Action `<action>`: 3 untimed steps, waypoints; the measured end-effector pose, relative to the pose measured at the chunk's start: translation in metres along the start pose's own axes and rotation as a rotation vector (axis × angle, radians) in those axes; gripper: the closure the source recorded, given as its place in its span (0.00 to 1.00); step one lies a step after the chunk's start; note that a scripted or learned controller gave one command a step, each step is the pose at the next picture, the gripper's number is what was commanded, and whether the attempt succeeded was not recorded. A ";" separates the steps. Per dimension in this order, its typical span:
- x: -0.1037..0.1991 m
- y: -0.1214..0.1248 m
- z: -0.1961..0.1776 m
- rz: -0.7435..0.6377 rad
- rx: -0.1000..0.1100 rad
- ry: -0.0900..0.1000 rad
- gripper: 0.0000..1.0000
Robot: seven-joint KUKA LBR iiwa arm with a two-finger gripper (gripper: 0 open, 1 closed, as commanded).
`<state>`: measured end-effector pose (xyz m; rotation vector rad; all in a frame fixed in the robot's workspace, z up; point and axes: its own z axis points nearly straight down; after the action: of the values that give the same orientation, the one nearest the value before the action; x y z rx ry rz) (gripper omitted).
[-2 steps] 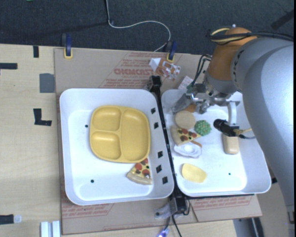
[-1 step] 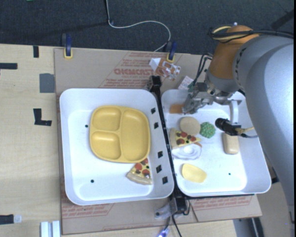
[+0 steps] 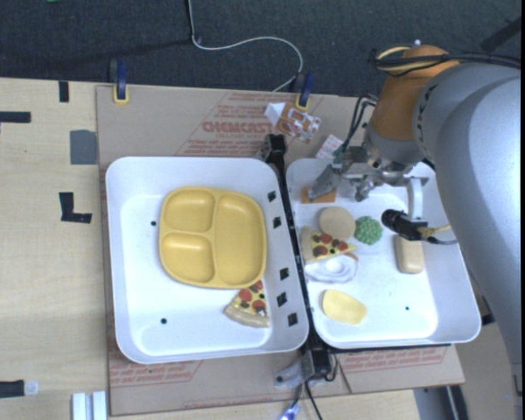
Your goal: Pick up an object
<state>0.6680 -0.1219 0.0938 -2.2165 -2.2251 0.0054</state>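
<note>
Gripper [image 3: 367,182] poised above the broccoli [image 3: 368,229]
Jaw state: cannot tell (fingers obscured). Risk, I judge: crowded neighbours, the beige round [image 3: 337,220] beside the broccoli, could deflect a descending grasp.

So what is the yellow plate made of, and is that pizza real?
The yellow plate looks like smooth moulded plastic: one even colour, soft shine, rounded divider ridges. The pizza slice beside it in the left bin is probably a plastic or rubbery toy; its toppings look like flat, tidy dots. That is a guess from the look alone.

Red print on cardboard sheet [image 3: 219,121] under bins: too blurred to read.
</note>
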 end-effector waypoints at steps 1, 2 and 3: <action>0.008 -0.051 0.010 0.005 0.001 0.002 0.00; 0.012 0.002 0.009 0.001 -0.006 0.002 0.00; 0.009 -0.004 0.002 0.001 0.015 -0.002 1.00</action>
<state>0.6639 -0.1129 0.0920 -2.2111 -2.2173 0.0235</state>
